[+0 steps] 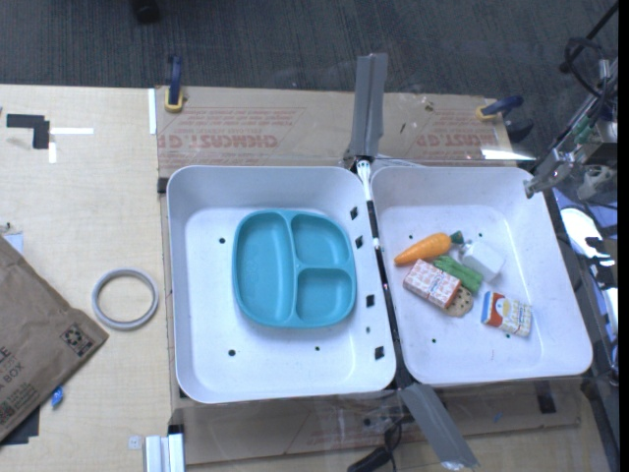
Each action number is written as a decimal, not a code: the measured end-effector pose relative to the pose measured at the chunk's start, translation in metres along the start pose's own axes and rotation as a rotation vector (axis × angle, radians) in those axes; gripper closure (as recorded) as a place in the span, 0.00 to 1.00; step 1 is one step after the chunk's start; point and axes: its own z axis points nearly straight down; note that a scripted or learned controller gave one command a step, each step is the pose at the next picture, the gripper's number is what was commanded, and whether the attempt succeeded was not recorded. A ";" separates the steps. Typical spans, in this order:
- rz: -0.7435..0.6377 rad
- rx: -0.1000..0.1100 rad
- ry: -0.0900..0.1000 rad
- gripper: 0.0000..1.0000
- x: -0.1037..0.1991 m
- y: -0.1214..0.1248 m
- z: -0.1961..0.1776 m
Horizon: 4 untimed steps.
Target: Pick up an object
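Note:
The right bin [550, 293] holds a cluster of small items. An orange toy carrot [428, 247] lies tilted near its middle. Beside the carrot are a green piece [458, 271] and a small white block [483, 259]. A red-and-white patterned box [432, 285] sits just below the carrot, with a brown bit [459, 306] at its right end. A small white carton with orange and blue print [506, 314] lies to the right of them. The left bin [197, 362] holds a teal divided plate [295, 267].
A grey tape ring [125, 297] and a brown paper bag [34, 332] lie on the wooden bench left of the bins. Clamps [174, 77] [501, 108] hold the cardboard at the back. Metal gear and cables [580, 146] stand by the right bin's far corner.

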 end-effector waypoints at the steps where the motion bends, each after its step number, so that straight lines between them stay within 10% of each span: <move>1: -0.024 0.000 0.001 0.00 0.036 -0.001 0.122; 2: 0.007 -0.024 -0.005 0.00 0.079 0.003 0.171; 4: -0.107 -0.001 0.002 0.00 0.054 -0.081 0.190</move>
